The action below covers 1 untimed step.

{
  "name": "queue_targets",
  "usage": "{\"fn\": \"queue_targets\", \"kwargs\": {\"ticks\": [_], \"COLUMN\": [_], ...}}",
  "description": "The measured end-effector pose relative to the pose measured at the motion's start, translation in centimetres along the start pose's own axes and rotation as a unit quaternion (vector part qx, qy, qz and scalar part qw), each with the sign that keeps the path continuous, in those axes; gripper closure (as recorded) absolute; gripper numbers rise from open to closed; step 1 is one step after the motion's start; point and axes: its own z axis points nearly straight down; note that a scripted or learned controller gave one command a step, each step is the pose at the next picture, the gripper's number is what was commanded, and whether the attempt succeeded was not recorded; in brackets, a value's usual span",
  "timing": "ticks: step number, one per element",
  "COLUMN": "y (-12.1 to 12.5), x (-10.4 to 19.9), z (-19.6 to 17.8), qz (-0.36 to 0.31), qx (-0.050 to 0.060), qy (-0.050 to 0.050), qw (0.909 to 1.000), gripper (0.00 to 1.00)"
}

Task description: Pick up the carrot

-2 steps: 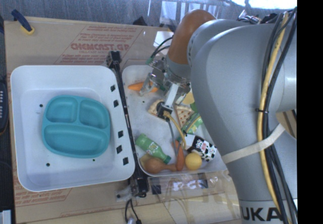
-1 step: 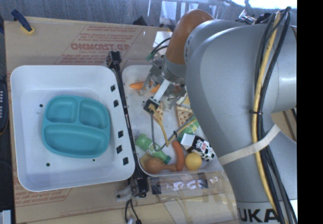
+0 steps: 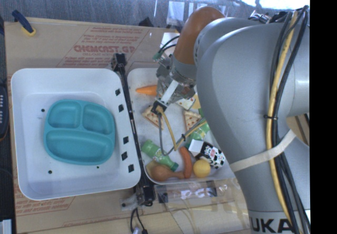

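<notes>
Just beside the tool [image 3: 167, 81], the carrot [image 3: 147, 90] lies in the right bin [image 3: 139, 103], crackers [image 3: 151, 118] near it. Whether the tool is clenched, I cannot tell.

The left bin [image 3: 21, 77] and right bin [image 3: 138, 109] look like smooth white plastic with a soft sheen. The plate [image 3: 79, 132] is teal plastic, matt and even. The tabletop [image 3: 79, 38] is covered by a dull brown paper-like sheet with red print. The arm [image 3: 247, 85] has a smooth grey shell, lightly glossy. The carrot [image 3: 147, 90] looks like smooth orange plastic; the crackers [image 3: 152, 118] look dimpled and matt.
</notes>
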Motion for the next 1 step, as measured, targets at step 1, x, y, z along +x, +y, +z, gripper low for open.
{"fn": "queue_targets", "kwargs": {"ticks": [1], "y": [-0.07], "x": [-0.2], "z": [0.08], "qz": [-0.001], "qx": [0.004], "qy": [-0.004], "qw": [1.0], "gripper": [0.0]}}
